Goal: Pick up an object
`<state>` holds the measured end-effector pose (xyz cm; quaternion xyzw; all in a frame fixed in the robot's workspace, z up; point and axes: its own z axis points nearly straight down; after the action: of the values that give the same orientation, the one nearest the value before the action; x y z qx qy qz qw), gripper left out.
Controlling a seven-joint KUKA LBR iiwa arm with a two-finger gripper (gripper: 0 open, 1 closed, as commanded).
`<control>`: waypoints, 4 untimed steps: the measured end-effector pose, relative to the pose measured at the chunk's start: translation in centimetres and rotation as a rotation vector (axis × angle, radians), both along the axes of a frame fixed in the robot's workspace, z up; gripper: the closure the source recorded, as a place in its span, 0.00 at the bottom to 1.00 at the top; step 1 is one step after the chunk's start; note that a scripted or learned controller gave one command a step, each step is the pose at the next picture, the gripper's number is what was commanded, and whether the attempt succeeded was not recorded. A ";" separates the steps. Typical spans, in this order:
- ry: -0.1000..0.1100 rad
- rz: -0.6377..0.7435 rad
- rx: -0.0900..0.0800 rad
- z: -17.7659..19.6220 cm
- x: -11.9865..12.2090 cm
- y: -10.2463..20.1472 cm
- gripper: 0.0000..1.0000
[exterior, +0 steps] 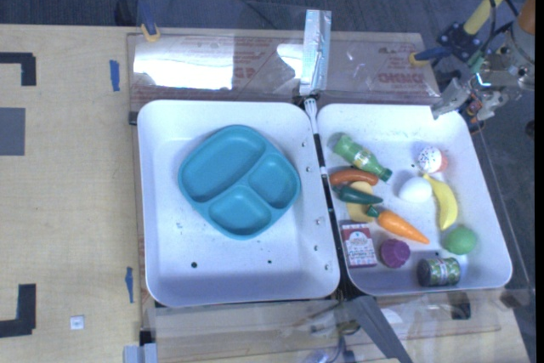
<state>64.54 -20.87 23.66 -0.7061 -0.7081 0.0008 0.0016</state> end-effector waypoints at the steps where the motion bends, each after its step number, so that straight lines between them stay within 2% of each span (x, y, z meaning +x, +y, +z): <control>1: -0.006 0.026 0.005 -13.3 -1.9 0.0 0.00; 2: -0.011 -0.027 0.006 -14.9 -7.0 0.8 0.00; 3: -0.014 -0.004 0.006 -14.9 -8.8 0.7 0.00; 4: -0.010 0.016 -0.004 -15.0 -8.8 1.6 0.00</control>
<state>55.72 -19.31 8.67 -0.7004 -0.7137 -0.0014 -0.0032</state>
